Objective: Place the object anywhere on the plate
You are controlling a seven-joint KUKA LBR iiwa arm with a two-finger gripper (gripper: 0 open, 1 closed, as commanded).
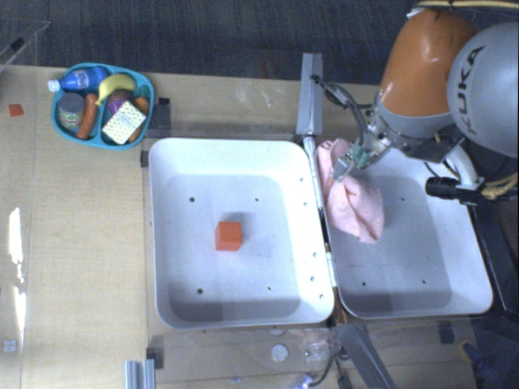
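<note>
Camera view: orange block (229, 236) sitting mid left bin (170, 217); I'm seeing gripper (353, 160) reaching from 2 o'clock, pinching pink cloth (353, 201), right bin (438, 282).

I count two white bins, a left bin (166, 217) and a right bin (454, 258), on my surface (73, 258), one orange cube (229, 236), one pink cloth (354, 201), and one blue tray (58, 120) of small items, among them one yellow banana (116, 85) and one blue bottle (81, 79).
</note>
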